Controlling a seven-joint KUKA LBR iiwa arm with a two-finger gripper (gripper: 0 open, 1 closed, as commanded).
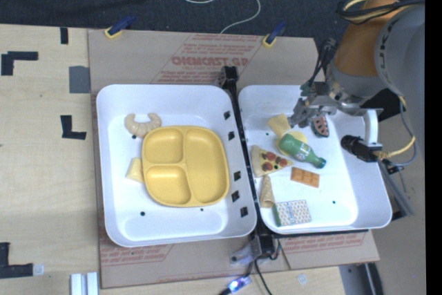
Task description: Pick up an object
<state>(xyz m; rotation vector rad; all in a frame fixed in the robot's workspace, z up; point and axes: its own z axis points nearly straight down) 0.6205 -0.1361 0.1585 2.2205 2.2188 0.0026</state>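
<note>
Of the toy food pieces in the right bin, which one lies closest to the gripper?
The pale yellow wedge at the bin's upper left, just below-left of the gripper. The green bottle, pizza slice and orange cracker lie farther down.

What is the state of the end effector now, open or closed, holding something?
End effector: over the right bin, beside the green bottle; open or closed cannot be told.

A brown cardboard sheet (207, 59) lies under both bins, held by two blue-and-yellow clamps (120, 25) at its far edge. A white cable (228, 0) loops beyond it.
</note>
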